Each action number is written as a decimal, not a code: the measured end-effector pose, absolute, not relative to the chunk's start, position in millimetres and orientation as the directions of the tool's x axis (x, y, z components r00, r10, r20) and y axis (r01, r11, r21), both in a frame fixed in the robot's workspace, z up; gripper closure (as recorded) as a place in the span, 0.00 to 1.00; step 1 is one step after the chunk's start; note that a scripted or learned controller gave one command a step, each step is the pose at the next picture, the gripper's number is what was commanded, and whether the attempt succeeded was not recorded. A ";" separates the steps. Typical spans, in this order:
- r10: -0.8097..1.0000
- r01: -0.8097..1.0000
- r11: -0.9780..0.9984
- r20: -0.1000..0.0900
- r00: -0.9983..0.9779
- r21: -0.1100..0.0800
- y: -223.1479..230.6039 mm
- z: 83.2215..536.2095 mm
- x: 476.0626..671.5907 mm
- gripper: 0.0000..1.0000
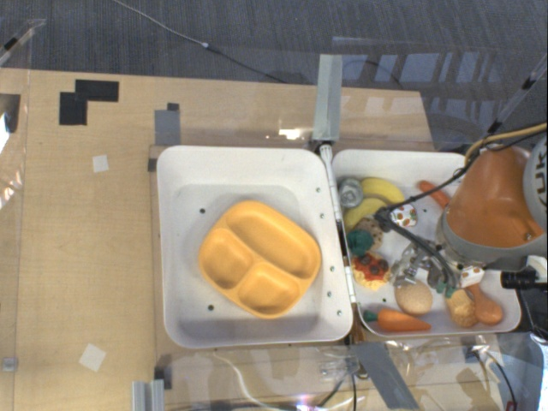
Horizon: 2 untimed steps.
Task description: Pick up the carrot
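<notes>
Gripper, finger state impossible to tell, hovers above the beige egg-shaped toy; it should shift toward five o'clock, centring over the slim orange plastic carrot before descending.

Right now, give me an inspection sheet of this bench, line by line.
Surface: wooden bench bearing two white bins side by side.
Job's things: carrot lying along the near wall of the right bin, apart from the arm.
Clutter: yellow divided tray in the left bin; banana, egg, tomato-topped piece and other toy foods in the right bin.
Grippers: gripper low over the right bin, above the egg; jaws' state cannot be told.
Cables: black lead crossing the right bin.
Surroundings: grey carpet beyond the bench.
</notes>
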State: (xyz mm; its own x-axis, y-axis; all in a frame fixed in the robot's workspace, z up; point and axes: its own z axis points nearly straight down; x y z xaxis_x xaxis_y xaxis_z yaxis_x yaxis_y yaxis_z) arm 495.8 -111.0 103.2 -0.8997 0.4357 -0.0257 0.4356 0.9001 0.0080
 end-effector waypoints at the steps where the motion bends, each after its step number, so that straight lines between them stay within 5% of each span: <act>1: 0.435 0.435 0.900 -0.025 -0.900 0.008 -110.5 102.7 495.6 0.00; 2: 0.414 0.414 0.910 -0.010 -0.910 0.004 -87.6 101.3 490.0 0.00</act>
